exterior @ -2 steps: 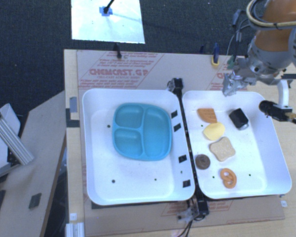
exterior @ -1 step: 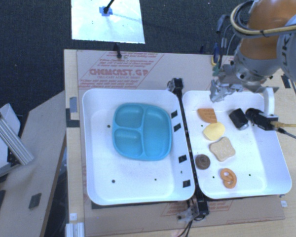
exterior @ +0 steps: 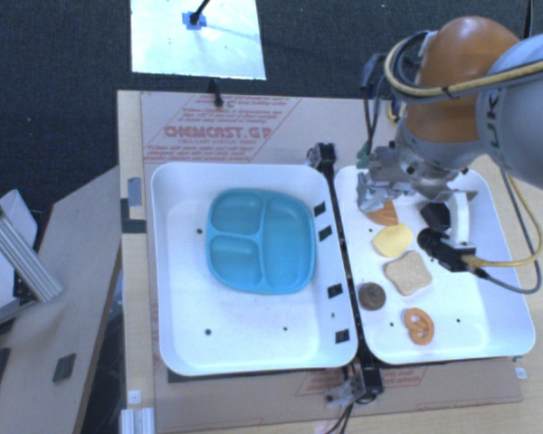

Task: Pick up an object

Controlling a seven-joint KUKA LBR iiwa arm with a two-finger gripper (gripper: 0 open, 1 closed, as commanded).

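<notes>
camera view. the gripper (exterior: 373,191) hangs low over the upper left part of the right bin (exterior: 489,319), close to the wall it shares with the left bin (exterior: 185,333). both bins rest on the surface (exterior: 90,233). whether the jaws are open or closed cannot be told from this slant, and nothing is seen held between them.

the likeliest object for the pick is the orange wedge (exterior: 385,214). it lies just beside the gripper on the side toward the view's bottom edge, touching it or nearly so. its upper part is hidden by the gripper, so its long axis cannot be read with confidence.

further pieces run down the bin from there, each farther from the jaws than the last:
- a yellow piece (exterior: 393,240), just below the wedge
- a toast slice (exterior: 407,272)
- a brown disc (exterior: 372,296), near the shared wall
- an orange pretzel (exterior: 419,325), well apart from the gripper

the left bin holds a blue divided plate (exterior: 258,240).

judged from this layout, the coming move is a short shift toward the view's bottom edge, then a descent onto the wedge.
</notes>
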